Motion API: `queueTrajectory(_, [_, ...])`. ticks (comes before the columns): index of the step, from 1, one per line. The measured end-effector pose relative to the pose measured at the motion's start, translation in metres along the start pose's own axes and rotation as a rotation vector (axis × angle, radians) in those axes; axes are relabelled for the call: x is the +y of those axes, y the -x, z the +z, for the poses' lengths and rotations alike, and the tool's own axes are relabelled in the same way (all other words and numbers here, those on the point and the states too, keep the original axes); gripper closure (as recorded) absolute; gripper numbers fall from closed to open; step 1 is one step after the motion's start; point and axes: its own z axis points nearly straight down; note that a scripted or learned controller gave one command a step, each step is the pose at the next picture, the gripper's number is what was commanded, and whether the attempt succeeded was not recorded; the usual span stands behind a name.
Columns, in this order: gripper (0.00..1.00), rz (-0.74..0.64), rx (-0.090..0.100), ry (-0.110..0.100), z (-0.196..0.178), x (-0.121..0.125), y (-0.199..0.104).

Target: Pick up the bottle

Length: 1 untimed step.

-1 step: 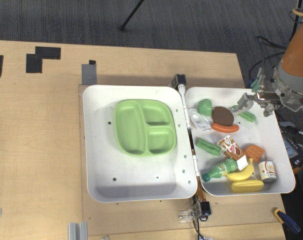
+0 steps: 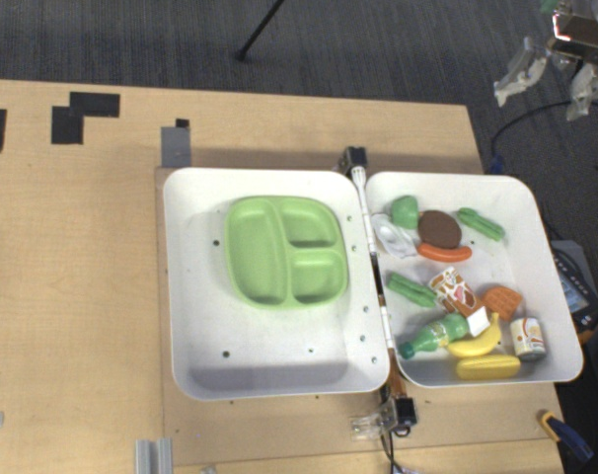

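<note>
Among glossy plastic toys, slim green bottle [image 2: 433,336], white-labelled, tilted

At the upper right corner of the frame, the gripper [image 2: 553,75] was blurred and cut off by the edge, its fingers too indistinct to judge. In the right bin [image 2: 551,265], the bottle [image 2: 432,337] lay partly under a banana [image 2: 477,342]. The can [image 2: 527,338] label was too small to read.
</note>
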Motion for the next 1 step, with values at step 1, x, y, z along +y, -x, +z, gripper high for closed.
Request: queueTrajectory(1, [1.00,-0.007,0.000,0.001,-0.0103,0.0005,-0.0007])
